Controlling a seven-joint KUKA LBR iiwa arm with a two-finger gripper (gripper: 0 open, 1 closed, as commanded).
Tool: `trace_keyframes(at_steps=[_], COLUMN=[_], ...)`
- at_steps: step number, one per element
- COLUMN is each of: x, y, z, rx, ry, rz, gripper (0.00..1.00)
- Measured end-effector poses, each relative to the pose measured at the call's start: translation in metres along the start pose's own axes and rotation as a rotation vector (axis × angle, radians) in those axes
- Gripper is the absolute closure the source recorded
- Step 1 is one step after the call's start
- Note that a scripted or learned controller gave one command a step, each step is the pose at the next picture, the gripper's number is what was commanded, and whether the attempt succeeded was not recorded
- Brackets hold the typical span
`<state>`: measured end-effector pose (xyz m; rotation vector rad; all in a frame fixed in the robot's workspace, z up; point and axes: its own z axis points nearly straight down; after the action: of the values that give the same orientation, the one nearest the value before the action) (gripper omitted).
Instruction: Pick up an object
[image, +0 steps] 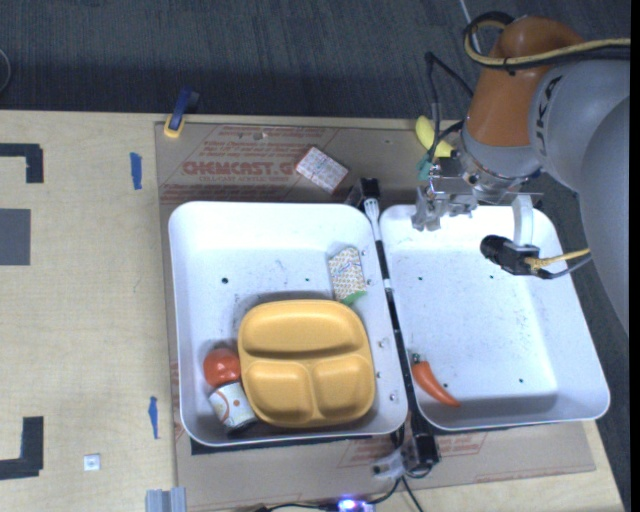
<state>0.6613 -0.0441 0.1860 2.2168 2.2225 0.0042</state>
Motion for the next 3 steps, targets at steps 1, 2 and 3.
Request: trace_keyframes(at_steps=[1,2,3], x=[0.087,0.052,0.001], y=[-0.119,-0.158,-0.182], z=[0.001,-0.012,0.001], rx=[0.006,0.006,0.005], ry=[0.001,0.001,0.001], rz=[0.001,0.004,0.004], gripper=[1.0,1.0,1.0])
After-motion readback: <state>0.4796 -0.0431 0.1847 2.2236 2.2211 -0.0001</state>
